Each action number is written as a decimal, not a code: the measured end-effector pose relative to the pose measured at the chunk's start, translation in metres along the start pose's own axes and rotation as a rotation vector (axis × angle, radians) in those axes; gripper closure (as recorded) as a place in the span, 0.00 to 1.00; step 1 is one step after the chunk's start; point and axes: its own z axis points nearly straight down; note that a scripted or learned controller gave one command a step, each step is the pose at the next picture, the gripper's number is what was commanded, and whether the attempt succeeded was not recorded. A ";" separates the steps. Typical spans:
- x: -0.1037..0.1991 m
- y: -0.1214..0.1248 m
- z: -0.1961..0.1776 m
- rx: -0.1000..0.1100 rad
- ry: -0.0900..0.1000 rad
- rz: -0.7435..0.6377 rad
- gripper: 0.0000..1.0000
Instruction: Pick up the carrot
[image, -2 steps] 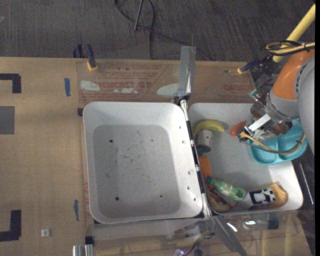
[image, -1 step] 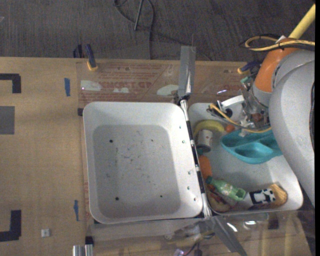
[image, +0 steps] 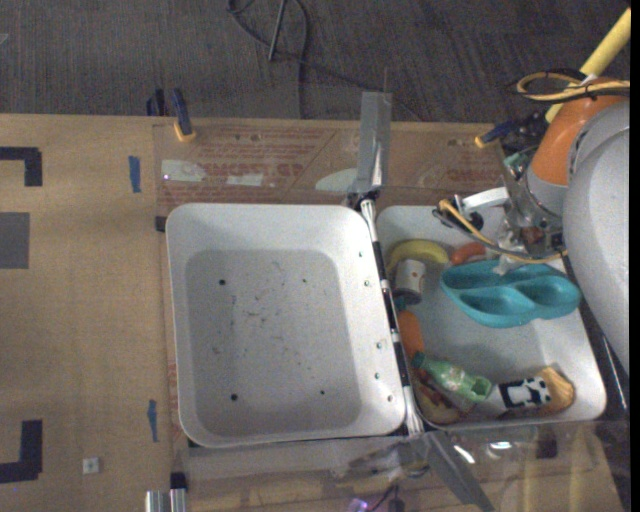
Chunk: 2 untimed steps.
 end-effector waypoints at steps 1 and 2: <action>0.005 0.015 0.001 0.018 -0.006 0.006 1.00; 0.010 0.010 -0.013 0.020 0.000 -0.004 1.00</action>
